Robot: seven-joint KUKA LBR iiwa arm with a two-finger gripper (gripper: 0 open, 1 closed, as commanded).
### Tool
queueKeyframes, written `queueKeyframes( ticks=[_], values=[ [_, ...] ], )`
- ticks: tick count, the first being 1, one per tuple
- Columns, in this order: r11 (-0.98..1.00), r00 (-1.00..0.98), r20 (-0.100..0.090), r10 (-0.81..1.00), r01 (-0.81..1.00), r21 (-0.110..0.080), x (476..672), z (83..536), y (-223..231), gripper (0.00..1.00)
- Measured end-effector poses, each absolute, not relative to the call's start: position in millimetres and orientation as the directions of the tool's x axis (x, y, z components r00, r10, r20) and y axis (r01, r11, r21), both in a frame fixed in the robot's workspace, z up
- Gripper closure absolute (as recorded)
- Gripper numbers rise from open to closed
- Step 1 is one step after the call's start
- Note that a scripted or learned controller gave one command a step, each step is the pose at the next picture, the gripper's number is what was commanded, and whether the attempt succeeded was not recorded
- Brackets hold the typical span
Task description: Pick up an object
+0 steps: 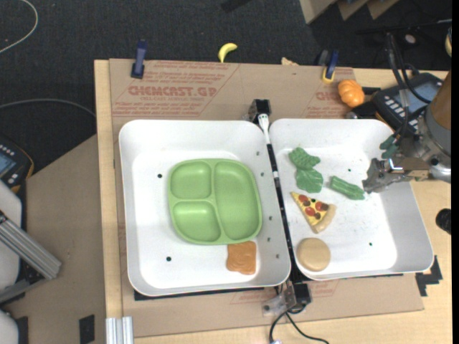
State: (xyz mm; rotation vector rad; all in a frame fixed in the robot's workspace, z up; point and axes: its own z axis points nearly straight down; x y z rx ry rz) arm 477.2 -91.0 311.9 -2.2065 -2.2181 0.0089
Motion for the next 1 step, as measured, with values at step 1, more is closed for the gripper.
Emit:
queueKeyframes(
  ticks=[1],
  values=[
    [0.013,-0.013,0.003,1.000,1.000,0.005,480.0,347.8,18.8,1.00]
  ],
)
